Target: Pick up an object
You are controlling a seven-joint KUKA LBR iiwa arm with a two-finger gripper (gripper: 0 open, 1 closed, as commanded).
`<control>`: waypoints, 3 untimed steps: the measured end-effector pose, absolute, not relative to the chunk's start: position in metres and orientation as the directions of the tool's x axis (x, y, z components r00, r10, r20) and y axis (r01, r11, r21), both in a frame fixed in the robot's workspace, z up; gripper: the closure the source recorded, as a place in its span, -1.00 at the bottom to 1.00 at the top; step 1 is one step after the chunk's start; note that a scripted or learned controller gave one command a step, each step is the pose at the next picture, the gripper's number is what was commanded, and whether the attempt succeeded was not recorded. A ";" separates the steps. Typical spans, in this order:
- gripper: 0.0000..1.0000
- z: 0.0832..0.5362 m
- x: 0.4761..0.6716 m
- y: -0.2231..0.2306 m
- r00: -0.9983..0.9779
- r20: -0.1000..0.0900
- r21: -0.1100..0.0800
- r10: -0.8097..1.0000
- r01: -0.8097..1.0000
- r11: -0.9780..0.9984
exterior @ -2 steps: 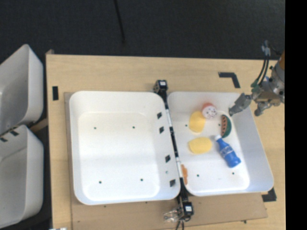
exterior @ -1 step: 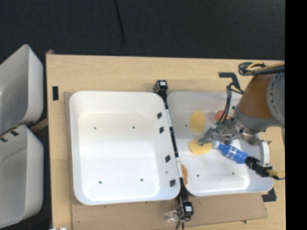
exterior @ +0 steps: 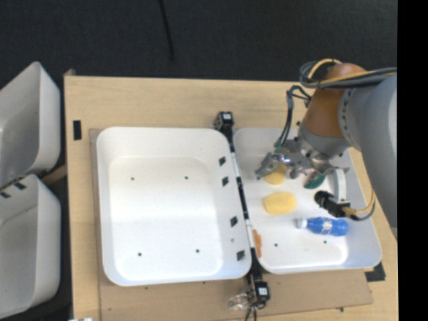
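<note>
Nearest me on the worktop (exterior: 83, 246) sit the two bins, touching along their inner walls. The left bin (exterior: 160, 206) takes up the wider share of my view. In the right bin (exterior: 301, 254), close to the front and hard against the shared wall, lies a small orange bit (exterior: 257, 244). Further right and slightly back, a blue bottle (exterior: 326, 227) lies on its side, its pale cap end pointing at the middle of the bin.

Just behind the bottle, near the bin's centre, rests a yellow lump (exterior: 279, 202), apart from everything else.

Behind that is a second, smaller yellow piece (exterior: 274, 178), and the claw (exterior: 289, 168) is right over it, low in the far half of the right bin. From this angle I cannot tell whether the claw is wide or narrow, nor whether it has hold of the piece; the two overlap in my view and that is all I can say. A green thing (exterior: 319, 179) shows just right of the claw, partly hidden by it.

The arm (exterior: 364, 126) comes in from the right above the far corner of the bin, its orange band (exterior: 326, 109) directly over the claw.
</note>
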State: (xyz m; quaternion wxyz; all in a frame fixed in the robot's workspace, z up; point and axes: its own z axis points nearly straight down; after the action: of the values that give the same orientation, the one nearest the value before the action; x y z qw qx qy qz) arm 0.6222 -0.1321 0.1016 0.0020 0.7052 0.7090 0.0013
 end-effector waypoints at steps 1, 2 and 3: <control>-1.00 0.100 0.509 -0.129 0.004 0.002 -0.009 1.000 1.000 -0.004; -1.00 0.102 0.606 -0.110 -0.006 -0.002 0.009 1.000 1.000 0.006; -1.00 0.102 0.678 -0.111 -0.004 -0.002 0.008 1.000 1.000 0.004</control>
State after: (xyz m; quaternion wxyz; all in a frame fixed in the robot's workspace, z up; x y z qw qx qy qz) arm 0.6779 -0.1105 0.1024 0.0037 0.7057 0.7085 0.0022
